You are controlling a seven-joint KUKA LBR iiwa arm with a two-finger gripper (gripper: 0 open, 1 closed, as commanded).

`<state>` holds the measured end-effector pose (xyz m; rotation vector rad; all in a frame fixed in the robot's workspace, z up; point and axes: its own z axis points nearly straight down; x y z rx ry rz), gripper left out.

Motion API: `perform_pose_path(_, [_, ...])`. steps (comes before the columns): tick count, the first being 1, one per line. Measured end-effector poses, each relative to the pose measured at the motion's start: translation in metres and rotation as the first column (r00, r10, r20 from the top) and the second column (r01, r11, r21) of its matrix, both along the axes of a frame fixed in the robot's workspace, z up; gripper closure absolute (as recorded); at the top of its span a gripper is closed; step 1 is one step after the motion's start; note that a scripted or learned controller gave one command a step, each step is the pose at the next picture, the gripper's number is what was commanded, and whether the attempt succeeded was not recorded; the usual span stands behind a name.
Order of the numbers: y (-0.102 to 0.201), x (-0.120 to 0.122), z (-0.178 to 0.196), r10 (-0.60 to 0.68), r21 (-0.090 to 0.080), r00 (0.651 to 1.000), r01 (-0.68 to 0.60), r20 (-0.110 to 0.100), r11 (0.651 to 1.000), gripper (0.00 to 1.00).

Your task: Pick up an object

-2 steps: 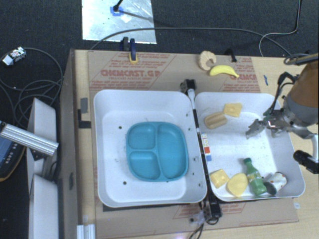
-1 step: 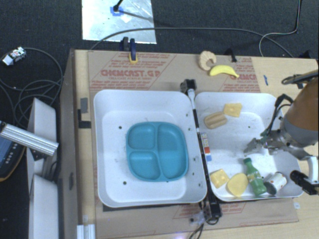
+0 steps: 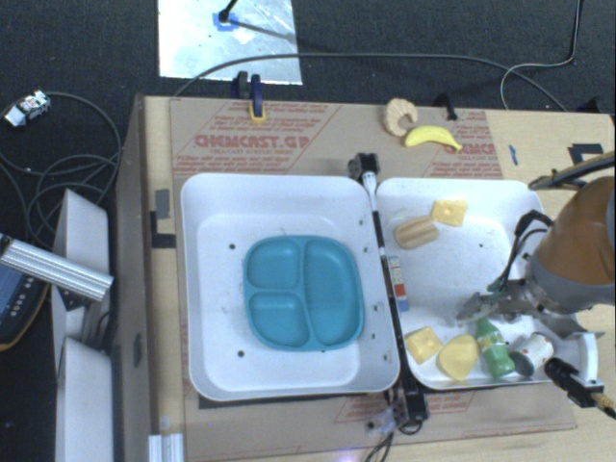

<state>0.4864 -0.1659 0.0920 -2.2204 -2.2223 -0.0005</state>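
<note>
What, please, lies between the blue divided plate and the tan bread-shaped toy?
In the camera view, the bins' adjoining white rims, between plate and toy.

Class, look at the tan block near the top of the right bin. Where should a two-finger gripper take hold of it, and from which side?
Grip the tan block across its short width, at mid-length, coming straight down from above. It lies flat and elongated, tilted slightly, with bare bin floor along both long sides, so fingers probably fit there. The yellow piece sits close to its upper right end, so avoid that end.
</note>
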Motion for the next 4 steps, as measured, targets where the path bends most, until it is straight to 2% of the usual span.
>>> perform_pose_path(1, [0.089,0.084,0.093,0.003,0.001,1.0,-0.003,0.005,1.0,0.0])
perform_pose_path(2, [0.033,0.046,0.052,0.0,-0.002,1.0,0.0,0.0,1.0,0.0])
perform_pose_path(3, [-0.005,0.015,0.002,-0.001,-0.001,1.0,0.001,-0.001,1.0,0.0])
perform_pose_path(4, [0.006,0.001,0.103,0.003,-0.002,1.0,-0.003,0.004,1.0,0.0])
